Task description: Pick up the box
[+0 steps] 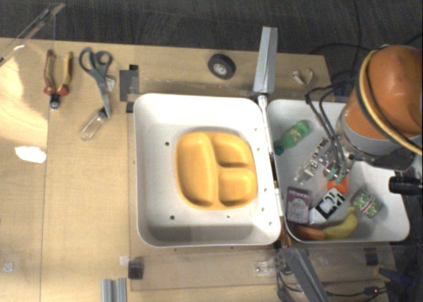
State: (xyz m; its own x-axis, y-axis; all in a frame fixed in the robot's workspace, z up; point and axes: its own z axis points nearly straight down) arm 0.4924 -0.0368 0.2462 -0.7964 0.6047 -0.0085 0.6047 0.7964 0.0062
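Two white bins are sitting side by side on the wooden bench. Along the near wall of the right bin, a yellow banana is lying just beside an orange carrot-shaped piece. Just beyond them, the box, purple with a pale label, is resting flat near the bin's left wall, close to the near left corner. A black-and-white carton is lying just right of it, and a small green packet is sitting further right.

The gripper is hanging over the middle of the right bin, its metal parts pointing down and left, with a small orange and green item just beside it. Whether the fingers are parted or closed is not something I can tell, and nothing is visibly sitting between them. The box is lying apart from it, nearer and to the left.

In the left bin, a yellow divided tray is lying in the middle.

Farther back in the right bin, a green bottle is lying tilted near the left wall. The arm's orange band is looming at far right.

Beyond the bins, a roll of black tape, scissors and red-handled pliers are resting on the bench.
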